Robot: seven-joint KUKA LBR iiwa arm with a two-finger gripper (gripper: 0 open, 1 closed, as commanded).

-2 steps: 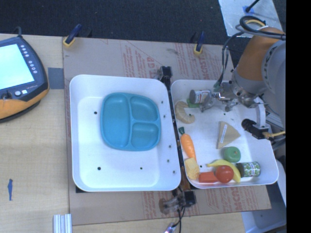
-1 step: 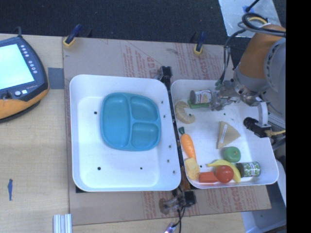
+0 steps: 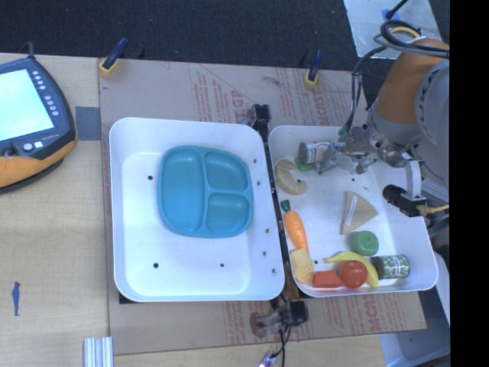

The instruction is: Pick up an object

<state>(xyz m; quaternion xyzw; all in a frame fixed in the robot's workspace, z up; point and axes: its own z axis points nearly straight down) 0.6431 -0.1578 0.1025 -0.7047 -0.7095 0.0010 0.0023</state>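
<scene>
Partly hidden can beside gripper

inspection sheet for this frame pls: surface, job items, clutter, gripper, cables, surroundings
Surface: cardboard sheet on a wooden bench, clamped at the far edge.
Job's things: right bin holds a carrot, tomato, banana, green fruit, wedge, two cans.
Clutter: blue divided plate in the left bin.
Grippers: gripper low over the right bin's far end, beside a can; grasp unclear.
Cables: black loop above the arm.
Surroundings: teach pendant at left.
</scene>
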